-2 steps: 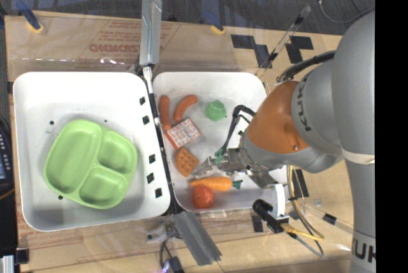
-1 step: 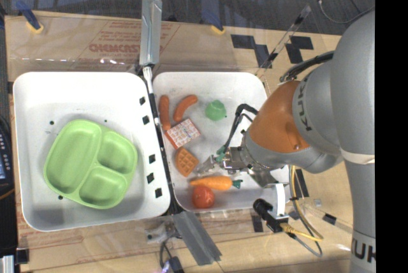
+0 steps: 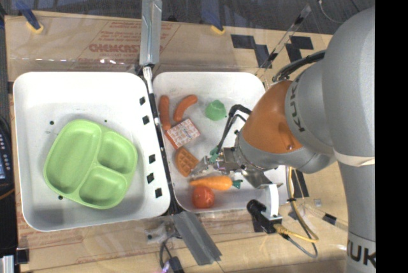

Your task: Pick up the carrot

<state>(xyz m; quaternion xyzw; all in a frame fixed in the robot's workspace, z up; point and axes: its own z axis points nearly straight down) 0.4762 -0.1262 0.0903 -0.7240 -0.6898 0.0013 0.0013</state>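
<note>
Your hand [image 3: 213, 166] hangs low in the right bin [image 3: 255, 83], right over the carrot [image 3: 213, 184] lying by the tomato [image 3: 203, 197] near the front wall, seemingly set for a grasp, though I cannot tell its fingers' state.

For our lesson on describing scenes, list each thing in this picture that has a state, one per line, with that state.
carrot: lying flat in the right bin, just under the end effector
end effector: low over the carrot
tomato: resting beside the carrot
green divided plate: lying in the left bin
two sausages: lying side by side
waffle: lying flat
</note>
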